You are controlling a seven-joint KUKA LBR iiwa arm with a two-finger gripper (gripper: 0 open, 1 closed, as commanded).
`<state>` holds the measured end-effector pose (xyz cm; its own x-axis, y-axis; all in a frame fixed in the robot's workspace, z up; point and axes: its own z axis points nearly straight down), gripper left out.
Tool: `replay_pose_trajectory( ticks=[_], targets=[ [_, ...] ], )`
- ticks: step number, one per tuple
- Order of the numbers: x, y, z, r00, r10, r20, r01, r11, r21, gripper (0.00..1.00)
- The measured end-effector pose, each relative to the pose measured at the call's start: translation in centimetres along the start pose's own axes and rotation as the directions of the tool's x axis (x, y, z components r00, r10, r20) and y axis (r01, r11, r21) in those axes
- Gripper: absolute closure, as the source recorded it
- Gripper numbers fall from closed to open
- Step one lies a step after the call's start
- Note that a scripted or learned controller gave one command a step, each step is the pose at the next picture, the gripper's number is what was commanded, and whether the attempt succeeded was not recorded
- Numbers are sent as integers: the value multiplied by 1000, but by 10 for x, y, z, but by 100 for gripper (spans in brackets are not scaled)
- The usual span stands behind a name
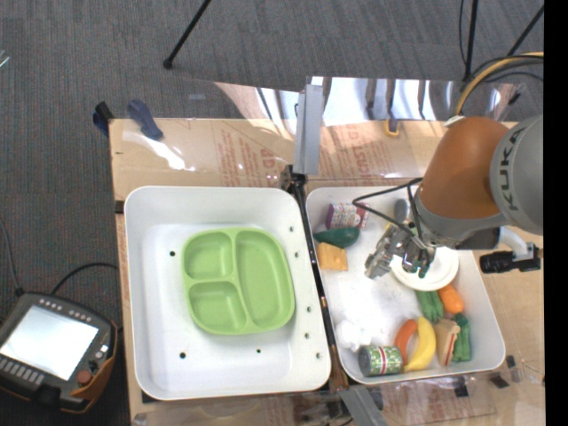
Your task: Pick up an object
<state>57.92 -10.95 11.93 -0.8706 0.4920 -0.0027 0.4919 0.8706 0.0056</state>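
Two shallow white plastic bins side by side on the bench. Left bin (142, 238) holds a light-green plastic plate w/ three compartments (238, 280), lying flat near its middle.

Right bin (493, 327) has all the small stuff. Grey arm w/ orange band (470, 171) reaches in from the right; its two-finger gripper (397, 257) hangs over the bin's middle, just left of a small round white dish (430, 273) and partly overlapping the dish's edge. Fingers too blurred and cluttered to read — can't tell if spread or pressed together, and nothing shows pinched between them.

Items in the right bin: a purple-and-white packet (342, 215) near the back-left corner, a dark-green pepper-like piece (337, 236) just in front of it, a tan wedge like cheese (333, 256) touching the left wall. Front area: a green-and-red labelled can on its side (382, 359), a yellow banana (423, 344) beside it, an orange carrot-like piece (404, 335), a green veg piece (430, 305), an orange ball (452, 300), a sandwich-like toy (446, 338) near the front-right corner.
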Motion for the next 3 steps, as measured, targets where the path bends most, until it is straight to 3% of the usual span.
replay_pose_trajectory(
  ticks=[1, 2, 3],
  targets=[
    [0, -5, 2, 1000, 6, -2, -6, 1000, 4, 0],
    [-41, 40, 32, 999, -32, -3, 32, 999, 5, 0],
    [32, -4, 33, 994, 110, -4, -110, 994, 6, 0]
  ],
)
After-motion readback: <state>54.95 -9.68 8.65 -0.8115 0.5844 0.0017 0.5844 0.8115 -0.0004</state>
